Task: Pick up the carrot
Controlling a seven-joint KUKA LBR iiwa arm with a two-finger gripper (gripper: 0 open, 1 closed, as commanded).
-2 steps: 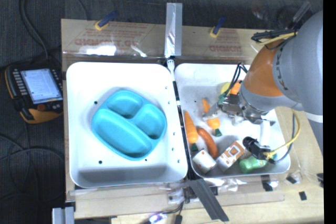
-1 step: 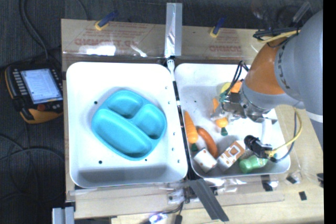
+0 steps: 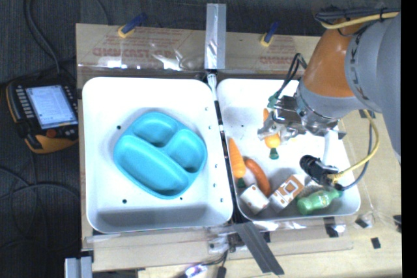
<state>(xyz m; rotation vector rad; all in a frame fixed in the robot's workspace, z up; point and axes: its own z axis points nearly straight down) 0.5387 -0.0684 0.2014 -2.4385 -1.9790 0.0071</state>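
The carrot [image 3: 272, 139] is orange with a dark green end that points toward the front of the right bin [image 3: 352, 202]. It sits upright in the view, in the middle of that bin. My gripper [image 3: 278, 132] reaches in from the right and crosses the carrot's middle. Its metal fingers [image 3: 287, 129] are closed on either side of the carrot, hiding part of the orange body. An orange sliver of it shows above the fingers.
A tapered orange piece [image 3: 236, 158] lies along the right bin's left wall, next to a hot dog [image 3: 257, 175]. A white block [image 3: 253, 197], a small carton [image 3: 287, 191] and a green bottle [image 3: 317, 200] line the front. The left bin [image 3: 98, 140] holds a blue divided dish [image 3: 160, 152].
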